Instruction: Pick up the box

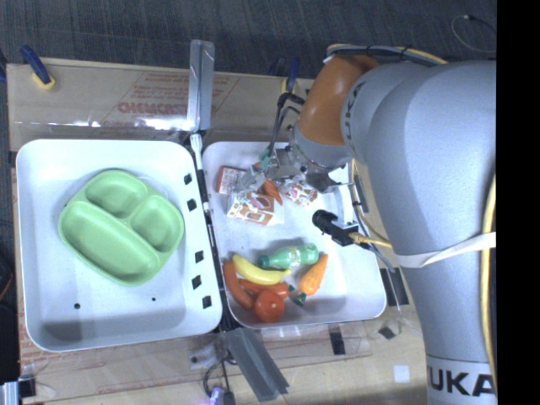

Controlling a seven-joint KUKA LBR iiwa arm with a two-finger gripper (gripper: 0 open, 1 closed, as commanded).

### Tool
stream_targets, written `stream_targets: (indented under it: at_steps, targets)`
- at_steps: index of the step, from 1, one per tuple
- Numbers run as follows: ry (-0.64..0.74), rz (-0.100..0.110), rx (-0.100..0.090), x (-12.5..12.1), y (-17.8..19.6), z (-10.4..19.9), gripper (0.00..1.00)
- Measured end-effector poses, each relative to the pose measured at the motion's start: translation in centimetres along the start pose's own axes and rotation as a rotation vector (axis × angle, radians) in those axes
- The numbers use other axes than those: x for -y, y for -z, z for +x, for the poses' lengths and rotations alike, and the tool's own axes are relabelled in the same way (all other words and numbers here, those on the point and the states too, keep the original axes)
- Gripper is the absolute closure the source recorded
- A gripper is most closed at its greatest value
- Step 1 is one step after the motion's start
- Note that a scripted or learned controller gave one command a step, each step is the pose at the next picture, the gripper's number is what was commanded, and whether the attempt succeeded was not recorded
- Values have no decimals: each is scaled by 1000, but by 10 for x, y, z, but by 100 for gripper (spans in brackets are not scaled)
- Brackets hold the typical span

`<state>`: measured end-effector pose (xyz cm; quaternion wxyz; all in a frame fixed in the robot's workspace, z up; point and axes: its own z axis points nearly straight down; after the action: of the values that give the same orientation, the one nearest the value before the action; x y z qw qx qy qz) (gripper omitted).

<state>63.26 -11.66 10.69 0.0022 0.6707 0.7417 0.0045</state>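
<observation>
box point(252, 208) lay at 12 o'clock in right bin point(364, 304) | gripper point(278, 169) hovered just above | step: approach | you couldn't tell its grip state | next: descend squarely

One fixed overhead view, angled down on the bench point(101, 91).

The scene is seen from above at a slant, from moderately near, so that both white bins are taken in side by side: the left bin point(34, 251) and the right bin point(359, 298). The arm point(422, 142) is seen entering from the right, large and close to the lens. Dark floor is shown along the top.
</observation>
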Motion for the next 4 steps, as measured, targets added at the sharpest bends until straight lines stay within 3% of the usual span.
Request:
stream_targets:
  at_steps: [1,2,3,4]
  targets:
    - [96,-17,8,59,1,-51,0]
    - [103,-24,8,55,16,-50,100]
    - [63,18,4,6,-1,-58,100]
    - [-68,11,2,39,94,21,100]
